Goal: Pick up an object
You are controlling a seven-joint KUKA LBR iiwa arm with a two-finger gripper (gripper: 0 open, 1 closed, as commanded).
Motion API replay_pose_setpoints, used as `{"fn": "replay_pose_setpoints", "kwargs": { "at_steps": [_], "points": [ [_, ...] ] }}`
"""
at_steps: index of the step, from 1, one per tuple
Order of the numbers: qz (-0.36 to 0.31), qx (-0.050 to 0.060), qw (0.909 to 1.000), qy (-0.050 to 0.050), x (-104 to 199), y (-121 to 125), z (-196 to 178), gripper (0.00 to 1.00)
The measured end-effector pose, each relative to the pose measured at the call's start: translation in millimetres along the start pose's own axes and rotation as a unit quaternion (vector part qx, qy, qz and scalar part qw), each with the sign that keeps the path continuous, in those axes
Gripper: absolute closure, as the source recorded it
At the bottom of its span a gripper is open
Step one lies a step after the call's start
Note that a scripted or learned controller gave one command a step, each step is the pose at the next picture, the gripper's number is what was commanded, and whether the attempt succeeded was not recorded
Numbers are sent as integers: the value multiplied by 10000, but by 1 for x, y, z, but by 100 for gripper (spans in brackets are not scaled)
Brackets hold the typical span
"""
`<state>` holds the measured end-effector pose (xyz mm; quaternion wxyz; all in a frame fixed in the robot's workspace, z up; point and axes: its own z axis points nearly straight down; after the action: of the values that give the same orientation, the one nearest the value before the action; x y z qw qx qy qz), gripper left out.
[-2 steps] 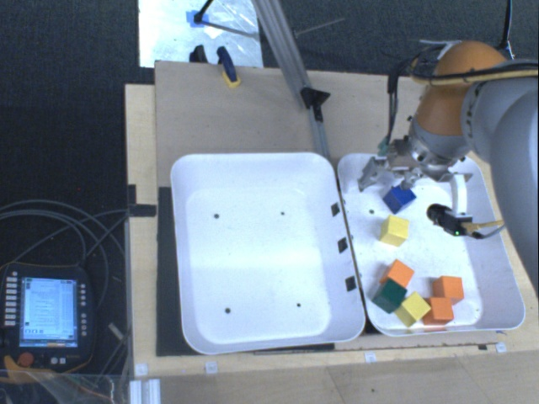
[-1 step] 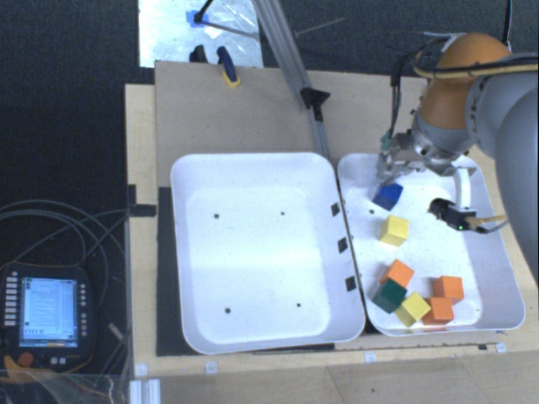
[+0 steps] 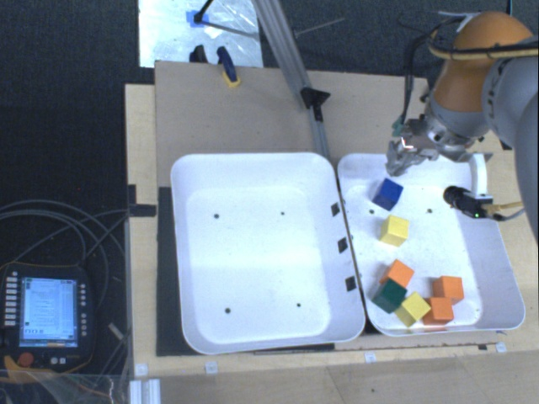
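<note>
The gripper (image 3: 402, 160) hangs just above the blue cube (image 3: 387, 194) near the right bin's (image 3: 497, 251) far left corner; I cannot tell its state. The cube sits turned diagonal, with no long axis. A yellow cube (image 3: 393, 230) lies near, with bare floor rightward.

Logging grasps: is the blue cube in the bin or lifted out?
In. The blue cube rests on the right bin floor, below the claw.
</note>
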<state>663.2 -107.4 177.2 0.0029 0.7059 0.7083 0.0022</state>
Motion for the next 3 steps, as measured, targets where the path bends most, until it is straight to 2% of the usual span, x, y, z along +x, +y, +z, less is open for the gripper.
{"fn": "replay_pose_setpoints", "kwargs": {
  "at_steps": [1, 3],
  "points": [
    [-5, 6, 10000, 1, 0, 2, -32, 100],
    [-32, 41, 10000, 18, 103, -58, -45, 100]
  ]
}}
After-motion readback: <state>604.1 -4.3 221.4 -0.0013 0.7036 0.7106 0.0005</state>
